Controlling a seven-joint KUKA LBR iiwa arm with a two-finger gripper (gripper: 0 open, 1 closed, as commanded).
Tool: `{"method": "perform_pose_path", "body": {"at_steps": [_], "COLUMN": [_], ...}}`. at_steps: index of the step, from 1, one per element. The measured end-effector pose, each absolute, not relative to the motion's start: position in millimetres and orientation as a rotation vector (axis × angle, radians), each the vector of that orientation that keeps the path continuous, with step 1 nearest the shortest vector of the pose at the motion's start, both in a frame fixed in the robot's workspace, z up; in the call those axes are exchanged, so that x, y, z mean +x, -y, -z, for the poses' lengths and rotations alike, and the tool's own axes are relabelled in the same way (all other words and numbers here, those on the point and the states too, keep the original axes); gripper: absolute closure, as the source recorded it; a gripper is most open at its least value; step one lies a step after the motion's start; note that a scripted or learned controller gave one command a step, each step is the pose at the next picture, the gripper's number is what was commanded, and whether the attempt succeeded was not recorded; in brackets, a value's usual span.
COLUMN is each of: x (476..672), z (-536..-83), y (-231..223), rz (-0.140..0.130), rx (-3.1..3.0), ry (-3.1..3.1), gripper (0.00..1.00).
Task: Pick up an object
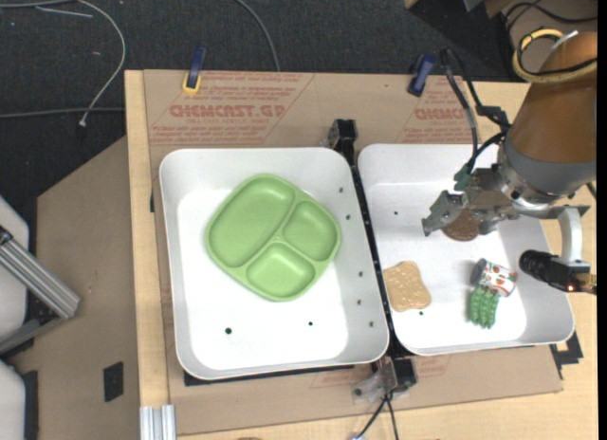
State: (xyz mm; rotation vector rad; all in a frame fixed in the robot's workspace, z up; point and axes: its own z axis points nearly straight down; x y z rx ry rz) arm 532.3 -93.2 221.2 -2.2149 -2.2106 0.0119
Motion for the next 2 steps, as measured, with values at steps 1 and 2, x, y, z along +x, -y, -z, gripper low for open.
{"method": "perform_pose_path", "body": {"at_steps": [1, 2], "x": [534.8, 532.8], "z": [-227, -183], "y": [93, 87], "rz": [0.000, -0.005], "rx": [-2.219, -2.216], "ry": [2.220, 2.217], "gripper": [0.00, 0.00]}}
